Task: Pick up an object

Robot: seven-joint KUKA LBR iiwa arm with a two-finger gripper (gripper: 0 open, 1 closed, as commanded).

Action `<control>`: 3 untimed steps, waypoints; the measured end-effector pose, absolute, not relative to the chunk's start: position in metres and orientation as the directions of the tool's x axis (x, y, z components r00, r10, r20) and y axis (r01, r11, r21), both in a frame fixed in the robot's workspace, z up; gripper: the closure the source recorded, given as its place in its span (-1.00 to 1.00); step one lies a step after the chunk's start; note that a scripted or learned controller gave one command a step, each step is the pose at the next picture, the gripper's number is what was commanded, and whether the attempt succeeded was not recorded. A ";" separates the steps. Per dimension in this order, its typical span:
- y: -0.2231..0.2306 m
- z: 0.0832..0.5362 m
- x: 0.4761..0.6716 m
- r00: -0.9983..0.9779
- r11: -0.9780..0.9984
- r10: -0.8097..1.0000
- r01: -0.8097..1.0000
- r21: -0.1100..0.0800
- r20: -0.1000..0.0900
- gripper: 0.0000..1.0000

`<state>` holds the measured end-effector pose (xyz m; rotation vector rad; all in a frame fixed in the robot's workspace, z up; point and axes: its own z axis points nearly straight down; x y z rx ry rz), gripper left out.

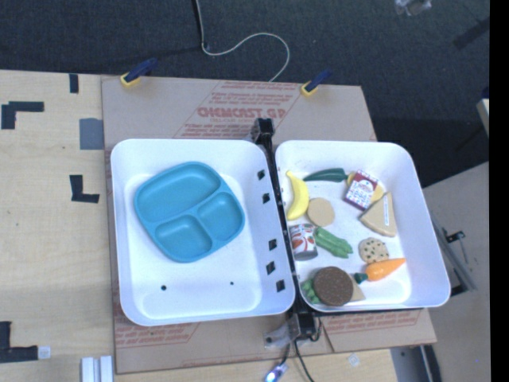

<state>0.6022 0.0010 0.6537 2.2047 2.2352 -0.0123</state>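
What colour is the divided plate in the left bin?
Light blue: the three-compartment plastic plate shows clearly in the camera view, lying in the left white bin.

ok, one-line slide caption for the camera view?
Two white bins: a blue divided tray in the left, toy food including a banana and carrot in the right.

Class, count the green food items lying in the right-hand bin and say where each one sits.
3, though others may be hidden. A dark green pepper at the top, a pea pod in the middle, and a leafy piece under the burger patty.
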 end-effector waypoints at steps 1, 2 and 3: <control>0.002 0.664 0.602 -0.015 0.014 1.000 1.000 -0.003 -0.008 1.00; 0.002 0.674 0.603 -0.016 0.016 1.000 1.000 0.005 -0.009 1.00; 0.003 0.684 0.605 -0.020 0.020 1.000 1.000 0.021 -0.011 1.00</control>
